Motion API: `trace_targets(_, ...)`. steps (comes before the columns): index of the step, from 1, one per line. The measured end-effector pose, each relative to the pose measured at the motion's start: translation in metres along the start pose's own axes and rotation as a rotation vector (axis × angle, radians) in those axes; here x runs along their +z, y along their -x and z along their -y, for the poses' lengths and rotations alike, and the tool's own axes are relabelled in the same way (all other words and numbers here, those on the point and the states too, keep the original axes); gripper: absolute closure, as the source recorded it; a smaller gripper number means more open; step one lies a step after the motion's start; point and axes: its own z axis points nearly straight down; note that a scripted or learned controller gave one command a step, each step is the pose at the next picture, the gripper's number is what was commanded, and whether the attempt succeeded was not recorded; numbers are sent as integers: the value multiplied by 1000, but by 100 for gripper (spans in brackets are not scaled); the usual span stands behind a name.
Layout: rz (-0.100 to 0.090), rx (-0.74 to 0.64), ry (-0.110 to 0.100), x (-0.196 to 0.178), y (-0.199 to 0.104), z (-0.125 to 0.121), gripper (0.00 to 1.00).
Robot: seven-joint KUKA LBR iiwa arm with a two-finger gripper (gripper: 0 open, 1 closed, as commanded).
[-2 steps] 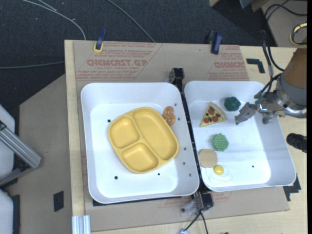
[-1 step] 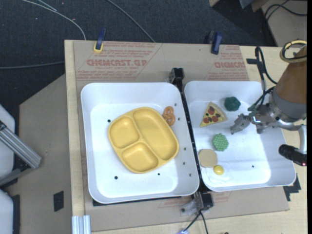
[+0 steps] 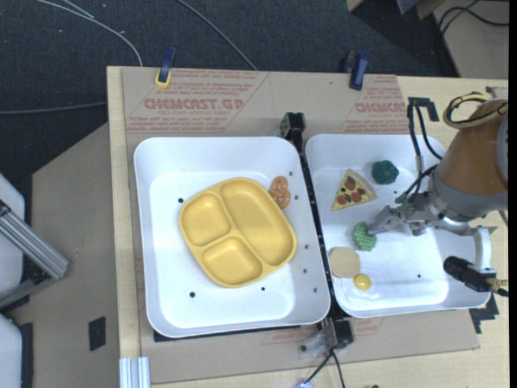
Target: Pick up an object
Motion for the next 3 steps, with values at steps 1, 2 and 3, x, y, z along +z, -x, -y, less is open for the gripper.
trace_targets(1, -1, -2, -4, 12, 0, 0, 0)
trace_targets(2, 0, -2, -1, 1, 0, 0, 100)
trace_targets(3, 4, -2, 6, -61, 7, -3, 100)
